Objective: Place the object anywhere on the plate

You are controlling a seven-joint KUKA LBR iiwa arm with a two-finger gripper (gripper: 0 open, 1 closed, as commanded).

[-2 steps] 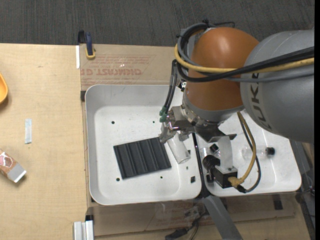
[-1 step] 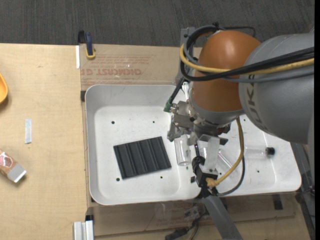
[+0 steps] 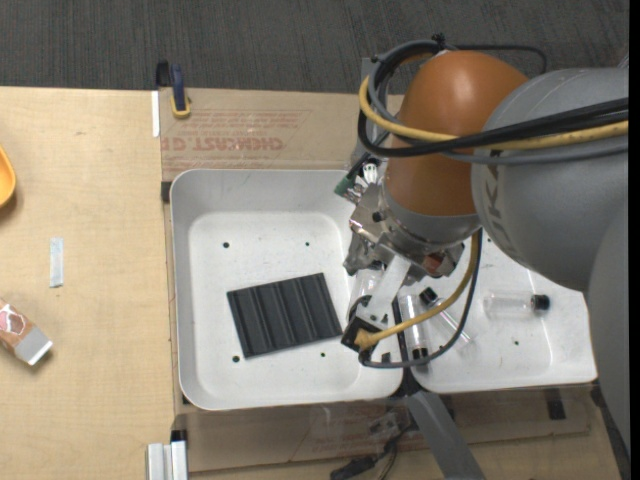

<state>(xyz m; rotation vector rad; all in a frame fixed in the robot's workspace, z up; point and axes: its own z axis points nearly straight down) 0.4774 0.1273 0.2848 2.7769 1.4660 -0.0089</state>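
On the far left of the bench (image 3: 90, 168) lie a few stray bits: an orange rim (image 3: 5, 178) at the edge, a small pale strip (image 3: 56, 262), and a wrapped packet (image 3: 20, 333) lower down. None of these looks to be part of the job.

Further right sits the left bin (image 3: 190, 268), and in it a dark ribbed slab (image 3: 285, 314), lying flat and slightly askew; I take this for the plate. Nothing rests on it.

Next comes the pincer (image 3: 385, 313), hanging low over the seam between the two bins, just beside the slab's right edge. Cables and the wrist hide its tips, so I cannot tell how wide it stands or whether it grips anything.

In the right bin (image 3: 540, 358) lies a small clear tube with a dark cap (image 3: 515, 306), well apart from the slab. This seems the object to move. It looks light, stiff and smooth, likely to roll or slip; a hold across the middle of its barrel would probably be safest.
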